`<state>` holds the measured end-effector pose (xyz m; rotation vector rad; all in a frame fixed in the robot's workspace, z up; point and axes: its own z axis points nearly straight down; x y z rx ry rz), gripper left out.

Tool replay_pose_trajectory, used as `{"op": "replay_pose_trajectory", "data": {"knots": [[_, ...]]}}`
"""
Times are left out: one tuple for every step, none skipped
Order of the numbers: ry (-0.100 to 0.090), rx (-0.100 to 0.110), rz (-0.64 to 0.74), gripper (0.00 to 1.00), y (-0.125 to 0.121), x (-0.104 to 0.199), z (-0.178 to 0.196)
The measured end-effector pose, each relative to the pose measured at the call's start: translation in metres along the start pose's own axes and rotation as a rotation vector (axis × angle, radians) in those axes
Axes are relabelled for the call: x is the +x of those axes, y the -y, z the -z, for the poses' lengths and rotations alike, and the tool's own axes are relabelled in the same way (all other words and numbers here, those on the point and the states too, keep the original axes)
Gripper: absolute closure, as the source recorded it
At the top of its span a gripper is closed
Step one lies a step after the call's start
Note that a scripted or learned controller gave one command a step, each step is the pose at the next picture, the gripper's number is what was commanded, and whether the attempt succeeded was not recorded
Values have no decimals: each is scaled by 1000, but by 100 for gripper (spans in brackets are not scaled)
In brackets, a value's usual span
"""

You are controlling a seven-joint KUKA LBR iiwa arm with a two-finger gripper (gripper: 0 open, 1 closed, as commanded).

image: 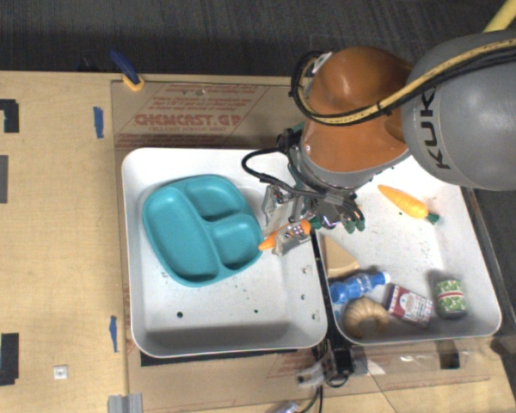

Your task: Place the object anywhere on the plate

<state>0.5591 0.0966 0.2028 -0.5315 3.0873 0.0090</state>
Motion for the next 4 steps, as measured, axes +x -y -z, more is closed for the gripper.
{"op": "replay_pose_trajectory", "data": {"knots": [[10,4,-3,100,3,-2,12],[-1,0,26,100,-68,-29,10],[11,1,24,100,-66,-31,23],[9,1,24,0,-66,-31,22]]}}
